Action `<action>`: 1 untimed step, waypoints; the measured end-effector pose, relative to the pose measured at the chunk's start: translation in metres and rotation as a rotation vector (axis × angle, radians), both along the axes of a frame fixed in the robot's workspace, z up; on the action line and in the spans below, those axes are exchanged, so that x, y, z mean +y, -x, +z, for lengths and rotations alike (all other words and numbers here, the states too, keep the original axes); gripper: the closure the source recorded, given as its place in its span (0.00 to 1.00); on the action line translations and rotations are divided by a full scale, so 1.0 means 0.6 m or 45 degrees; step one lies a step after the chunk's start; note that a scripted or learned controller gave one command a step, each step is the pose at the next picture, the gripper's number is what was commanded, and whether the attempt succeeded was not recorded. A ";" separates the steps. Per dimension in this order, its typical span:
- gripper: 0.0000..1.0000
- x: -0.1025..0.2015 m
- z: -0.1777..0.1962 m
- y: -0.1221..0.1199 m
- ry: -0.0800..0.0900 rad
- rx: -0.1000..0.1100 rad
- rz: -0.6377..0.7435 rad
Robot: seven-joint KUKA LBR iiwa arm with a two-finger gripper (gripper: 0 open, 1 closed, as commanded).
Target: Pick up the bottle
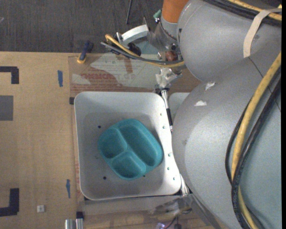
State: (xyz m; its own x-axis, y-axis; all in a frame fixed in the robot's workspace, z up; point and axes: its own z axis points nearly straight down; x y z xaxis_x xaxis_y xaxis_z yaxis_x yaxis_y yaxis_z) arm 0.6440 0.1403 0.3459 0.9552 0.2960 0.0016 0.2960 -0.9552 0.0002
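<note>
My grey arm (223, 134) covers most of the right side of the view, with its orange band (174, 9) at the top. Its gripper (164, 81) hangs low at the far rim between the two bins, partly hidden by the wrist and cables. The left white bin (89, 112) lies in plain sight. Of the right bin (178, 100), a small far corner shows beside the arm; the rest is hidden under the arm.
A teal divided plate (129, 148) lies in the middle of the left bin. Yellow and black cables (129, 50) loop off the wrist above the far rim. A cardboard sheet (35, 134) with blue tape marks lies to the left. A small blue-and-yellow clamp (84, 51) sits at the sheet's far edge.
</note>
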 end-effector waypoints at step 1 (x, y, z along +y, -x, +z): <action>1.00 0.095 0.008 0.013 -0.001 0.000 -0.131</action>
